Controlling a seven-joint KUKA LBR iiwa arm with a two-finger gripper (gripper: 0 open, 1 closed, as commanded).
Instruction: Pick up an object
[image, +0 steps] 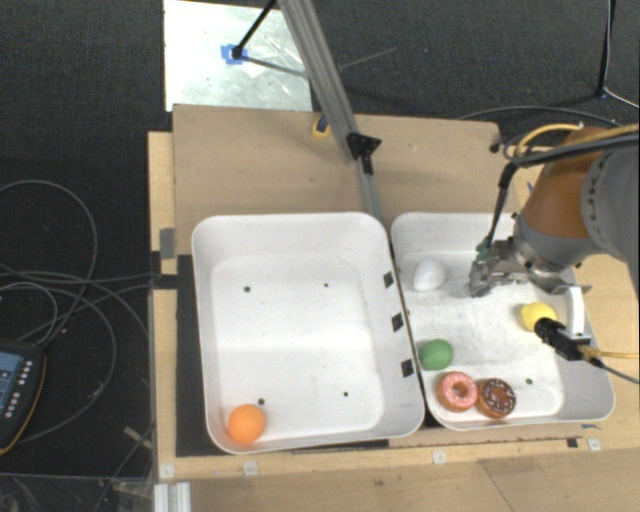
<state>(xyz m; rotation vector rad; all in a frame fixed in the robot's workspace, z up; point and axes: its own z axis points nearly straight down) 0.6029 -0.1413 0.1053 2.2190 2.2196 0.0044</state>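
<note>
Nearest me sits the orange ball (246, 423) in the left bin (290, 228). My gripper (483, 279) hangs beside the white egg (429, 275) in the right bin (600, 400); I cannot tell whether it grips anything. That egg looks light and slippery, so I'd pinch across its middle.

Grey KUKA arm (605, 200) w/ orange band above wrist, yellow and black cables looped over it, dark metal gripper (483, 277) below band, white bracket behind claw

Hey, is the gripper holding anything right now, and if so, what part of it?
Nothing shows between its fingers. The gripper is down in the right bin, beside the white object but apart from it.
</note>
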